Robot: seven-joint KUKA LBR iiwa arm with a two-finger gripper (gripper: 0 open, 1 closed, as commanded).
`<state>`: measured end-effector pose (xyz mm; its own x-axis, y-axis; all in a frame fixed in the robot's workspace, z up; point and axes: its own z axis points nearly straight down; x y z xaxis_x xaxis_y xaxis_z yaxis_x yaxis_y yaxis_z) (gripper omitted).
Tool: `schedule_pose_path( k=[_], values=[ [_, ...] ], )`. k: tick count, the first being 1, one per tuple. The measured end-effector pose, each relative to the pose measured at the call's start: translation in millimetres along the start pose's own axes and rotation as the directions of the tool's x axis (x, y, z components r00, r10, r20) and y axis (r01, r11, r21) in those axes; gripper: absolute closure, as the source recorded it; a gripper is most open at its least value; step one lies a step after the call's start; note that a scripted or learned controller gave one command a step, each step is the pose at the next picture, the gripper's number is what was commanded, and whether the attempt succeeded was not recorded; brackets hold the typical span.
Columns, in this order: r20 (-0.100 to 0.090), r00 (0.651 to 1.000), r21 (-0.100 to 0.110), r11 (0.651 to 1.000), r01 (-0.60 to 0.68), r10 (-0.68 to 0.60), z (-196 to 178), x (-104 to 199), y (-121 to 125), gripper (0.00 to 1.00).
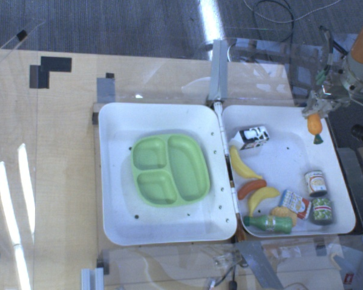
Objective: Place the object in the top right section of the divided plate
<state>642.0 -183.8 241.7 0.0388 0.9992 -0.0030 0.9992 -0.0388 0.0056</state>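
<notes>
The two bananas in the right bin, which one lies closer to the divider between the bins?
The upper banana, curving beside the divider, just below the black-and-white toy. The other banana lies lower, past the red sausage.

In the right bin: two bananas, red sausage, green bottle, two cans, snack packet (colourful), black-and-white toy car.

The light wooden bench carries two shallow white bins directly: the left bin and, touching its right edge, the right bin. Black marks lie up-left of the left bin.
</notes>
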Motion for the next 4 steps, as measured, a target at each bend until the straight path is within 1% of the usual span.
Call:
schedule_pose_path(
  k=[1,2,3,4],
  values=[
    [-0.003,0.992,0.001,0.992,0.126,-0.126,20.7,46.8,-68.6,1.0],
    [-0.003,0.907,-0.002,0.907,0.42,-0.42,-0.5,109.0,-33.8,1.0],
    [-0.002,0.853,-0.003,0.853,0.521,-0.521,-5.4,168.5,-24.0,1.0],
    [-0.002,0.983,-0.002,0.983,0.185,-0.185,-53.3,152.7,-33.6,1.0]
  ],
)
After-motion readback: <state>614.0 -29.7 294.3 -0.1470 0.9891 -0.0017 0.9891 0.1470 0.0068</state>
